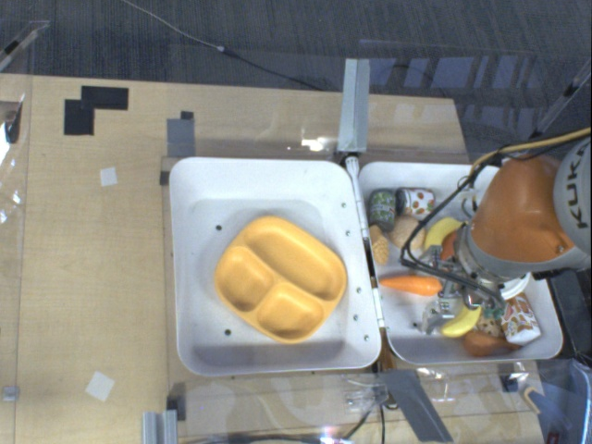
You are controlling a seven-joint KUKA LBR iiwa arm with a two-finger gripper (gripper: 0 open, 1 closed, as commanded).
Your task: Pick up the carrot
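The carrot [412, 285] is orange and lies flat in the right bin [407, 345], near its left side, pointing left. My gripper [442, 311] hangs low over the same bin, just right of and slightly in front of the carrot's thick end. It sits close to the carrot and to a yellow banana [462, 321]; whether it touches either is unclear. The arm's orange band [520, 213] hides part of the bin behind the gripper.
The right bin is crowded: a second banana [437, 233], a green can [382, 206], a patterned can [418, 201], a corn-like piece [378, 245], a cup [520, 318]. The left bin [199, 248] holds a yellow divided plate [277, 277]. A low wall [364, 248] separates the bins.
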